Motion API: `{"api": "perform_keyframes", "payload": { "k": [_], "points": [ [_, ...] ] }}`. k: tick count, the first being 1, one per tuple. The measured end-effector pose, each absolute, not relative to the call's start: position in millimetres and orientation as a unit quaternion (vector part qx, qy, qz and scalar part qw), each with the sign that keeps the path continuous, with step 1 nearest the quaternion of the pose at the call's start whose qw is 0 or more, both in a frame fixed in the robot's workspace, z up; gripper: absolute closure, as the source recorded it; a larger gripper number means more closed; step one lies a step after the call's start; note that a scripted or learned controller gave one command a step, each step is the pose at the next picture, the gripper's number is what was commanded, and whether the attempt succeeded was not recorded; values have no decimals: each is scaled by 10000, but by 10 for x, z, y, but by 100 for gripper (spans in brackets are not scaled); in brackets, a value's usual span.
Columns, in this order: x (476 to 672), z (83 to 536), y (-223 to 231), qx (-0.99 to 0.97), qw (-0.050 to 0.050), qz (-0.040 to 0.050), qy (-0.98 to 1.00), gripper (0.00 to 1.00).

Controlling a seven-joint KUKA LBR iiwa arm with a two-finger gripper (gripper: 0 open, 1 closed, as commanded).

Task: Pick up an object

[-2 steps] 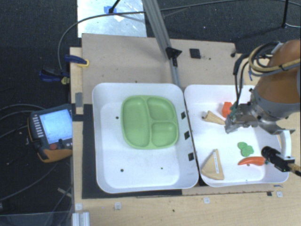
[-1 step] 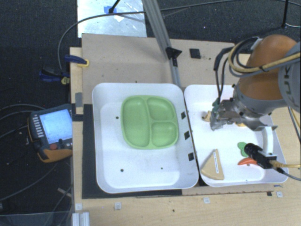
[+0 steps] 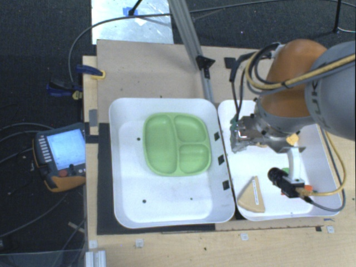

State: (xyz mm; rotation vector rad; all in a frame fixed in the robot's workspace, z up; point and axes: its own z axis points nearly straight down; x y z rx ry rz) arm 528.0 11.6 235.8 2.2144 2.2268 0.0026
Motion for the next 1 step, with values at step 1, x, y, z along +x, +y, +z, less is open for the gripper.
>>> {"api": "perform_keyframes", "payload": {
  "k": [1],
  "points": [
    [5255,2403,669,7048,1,7,7094,100]
  ]
}}
